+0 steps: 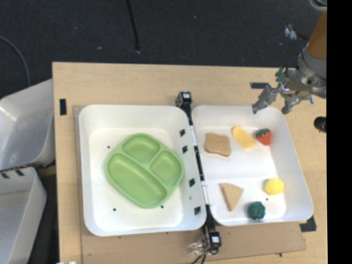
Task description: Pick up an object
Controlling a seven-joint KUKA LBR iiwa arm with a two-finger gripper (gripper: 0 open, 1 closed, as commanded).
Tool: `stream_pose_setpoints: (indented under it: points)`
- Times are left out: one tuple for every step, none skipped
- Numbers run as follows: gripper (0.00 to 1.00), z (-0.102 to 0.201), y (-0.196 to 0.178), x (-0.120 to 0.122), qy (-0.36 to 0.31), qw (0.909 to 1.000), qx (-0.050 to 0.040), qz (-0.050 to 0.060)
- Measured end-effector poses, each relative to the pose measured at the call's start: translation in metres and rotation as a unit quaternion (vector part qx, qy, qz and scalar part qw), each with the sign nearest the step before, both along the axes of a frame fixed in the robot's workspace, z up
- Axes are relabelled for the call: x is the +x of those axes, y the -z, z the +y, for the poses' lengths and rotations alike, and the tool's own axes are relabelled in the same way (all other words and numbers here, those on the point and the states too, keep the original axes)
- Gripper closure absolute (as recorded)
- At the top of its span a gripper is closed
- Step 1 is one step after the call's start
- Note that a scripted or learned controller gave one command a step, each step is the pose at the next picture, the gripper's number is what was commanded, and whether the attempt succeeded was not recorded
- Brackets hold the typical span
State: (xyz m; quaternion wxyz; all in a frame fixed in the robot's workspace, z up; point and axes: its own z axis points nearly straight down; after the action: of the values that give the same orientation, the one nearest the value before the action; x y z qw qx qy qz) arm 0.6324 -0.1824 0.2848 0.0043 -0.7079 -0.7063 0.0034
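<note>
gripper [273, 99] hovers above the right bin's [294, 164] far rim, fingers spread and grasping nothing; toy foods, nearest the strawberry [264, 136], lie untouched in that bin — pick not yet begun

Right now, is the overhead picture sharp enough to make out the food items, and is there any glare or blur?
Camera view: lighting is even and soft, with faint shadows under the items; the green divided plate and bread slice read clearly, though the whole frame is slightly soft. The white bins look bright, near washed out. The gripper at the right bin's far edge is the least crisp part.
</note>
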Motion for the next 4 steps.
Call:
stream_pose_setpoints:
  points:
    - [0.0,0.001,-0.008,0.002,-0.001,1.0,-0.0009,-0.007]
    - [0.0,0.009,0.046,0.005,-0.003,1.0,-0.0013,-0.004]
    - [0.0,0.017,0.097,0.007,-0.003,1.0,-0.0012,-0.004]
    - [0.0,0.019,0.14,0.004,-0.001,1.0,-0.0017,-0.005]
